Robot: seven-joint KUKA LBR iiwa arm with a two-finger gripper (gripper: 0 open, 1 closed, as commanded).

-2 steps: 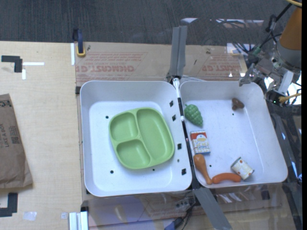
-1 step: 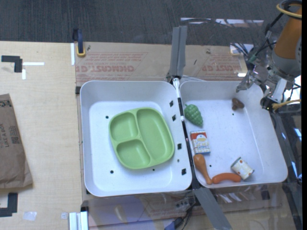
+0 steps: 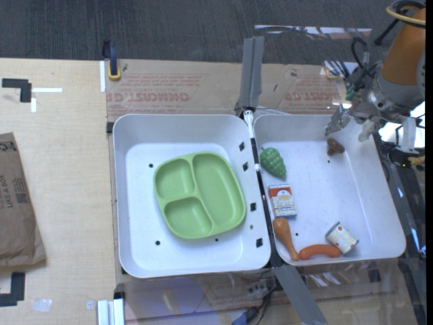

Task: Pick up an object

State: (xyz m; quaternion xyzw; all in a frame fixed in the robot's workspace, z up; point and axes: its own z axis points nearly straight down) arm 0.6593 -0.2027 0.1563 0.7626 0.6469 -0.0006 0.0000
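So the right bin [image 3: 379,181] has plenty of bare floor mid-way; its clutter hugs the left wall and front edge. The gripper [image 3: 352,124] hangs by the back right corner, fingers spread, with a small brown lump [image 3: 334,146] just below them, not gripped.

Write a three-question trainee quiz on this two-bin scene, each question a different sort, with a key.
1. True or false: the green divided plate lies in the right bin.
2. Multiple choice: which item lies nearest the gripper? A) green grenade-shaped toy B) small brown object C) orange sausage
3. Fill in: the small carton lies near the right bin's ____ wall, beside the divider.

Key: 1 false, it lies in the left bin. 2 B. 3 left.
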